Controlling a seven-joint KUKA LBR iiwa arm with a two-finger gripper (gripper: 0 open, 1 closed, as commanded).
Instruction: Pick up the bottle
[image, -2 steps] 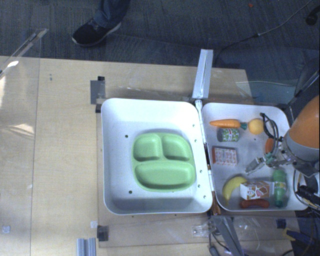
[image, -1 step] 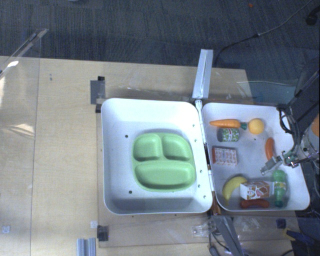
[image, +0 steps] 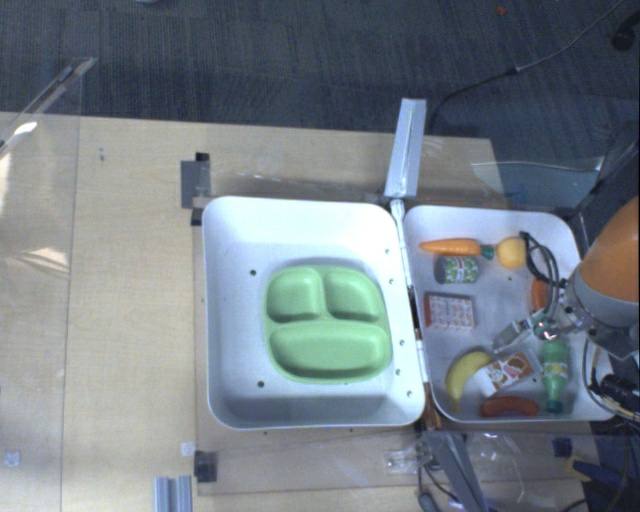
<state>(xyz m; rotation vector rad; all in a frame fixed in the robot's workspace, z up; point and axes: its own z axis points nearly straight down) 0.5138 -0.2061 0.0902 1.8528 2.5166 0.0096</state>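
- Camera view: the arm (image: 612, 265) comes in from the right, its gripper (image: 532, 330) low over the right bin (image: 500, 217).
- The bottle (image: 553, 372), green, lies at the near right of that bin, just beside the gripper.
- Whether the fingers are wide or narrow, I cannot tell.
- Around it: banana (image: 465, 371), carrot (image: 450, 246), can (image: 457, 269), lemon (image: 511, 253).
- In the left bin (image: 235, 300) sits a green tray (image: 327, 323) on the surface (image: 110, 300).

Tray (image: 327, 322) in left bin (image: 230, 300); bottle (image: 554, 372) in right bin (image: 445, 222).
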